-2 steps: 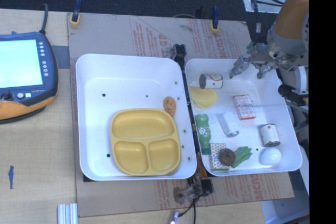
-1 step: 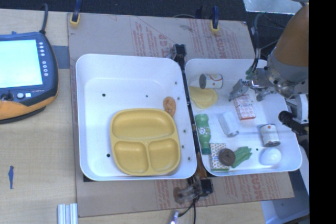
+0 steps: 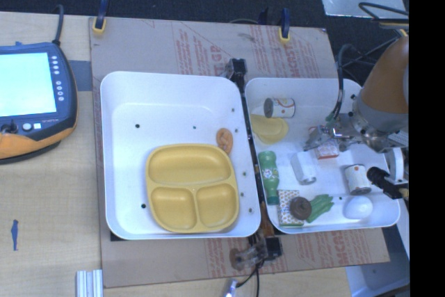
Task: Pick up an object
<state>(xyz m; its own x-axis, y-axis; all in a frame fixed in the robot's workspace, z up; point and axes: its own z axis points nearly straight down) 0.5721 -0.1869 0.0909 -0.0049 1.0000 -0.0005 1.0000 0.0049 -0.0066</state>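
My gripper (image 3: 325, 138) hangs low over the upper middle of the right bin (image 3: 321, 85), at the end of the grey arm with the orange band (image 3: 386, 77). Directly at it lies a small red and white item (image 3: 328, 151). A grey cylinder (image 3: 303, 168) rests just below and to the left. Close by are a small can (image 3: 357, 179) at the right, a white rounded object (image 3: 359, 207), a yellow lid-like piece (image 3: 269, 128) and a small tin (image 3: 279, 108) at the bin's top.
A green bottle (image 3: 268, 176), a brown disc (image 3: 300, 207) and a green toy (image 3: 320, 206) lie along the right bin's left and lower side. The left bin (image 3: 132, 108) holds a yellow divided tray (image 3: 192, 186) and a brown snack piece (image 3: 224, 140). A tablet (image 3: 31, 99) sits far left.
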